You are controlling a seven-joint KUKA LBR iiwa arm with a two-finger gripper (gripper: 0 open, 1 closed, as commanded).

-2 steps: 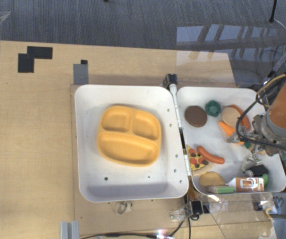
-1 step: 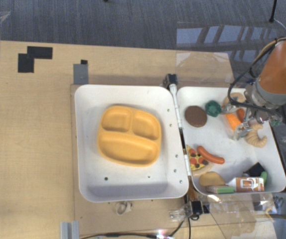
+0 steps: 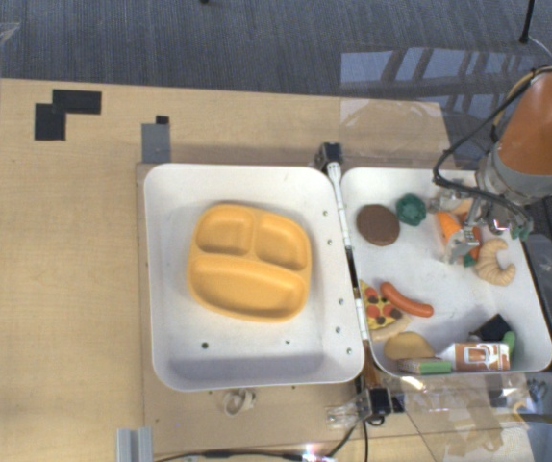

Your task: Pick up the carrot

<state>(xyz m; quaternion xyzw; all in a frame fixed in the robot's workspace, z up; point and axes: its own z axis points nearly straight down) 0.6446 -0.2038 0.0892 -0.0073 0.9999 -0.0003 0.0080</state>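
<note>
The carrot (image 3: 447, 225) lies in the right bin (image 3: 536, 349), far right part, its long axis running near to far. Our gripper (image 3: 465, 248) sits just right of it and slightly nearer, beside the croissant (image 3: 495, 262). Whether it stands spread or closed, we cannot tell. The green toy (image 3: 411, 209) sits left of the carrot.

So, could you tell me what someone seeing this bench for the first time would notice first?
Probably the yellow divided tray, sitting alone in the middle of the left bin. Next, the clutter of toy food in the right bin: a brown disc, a sausage, a croissant. The gripper is down at that bin's upper right, right beside the orange carrot.
</note>
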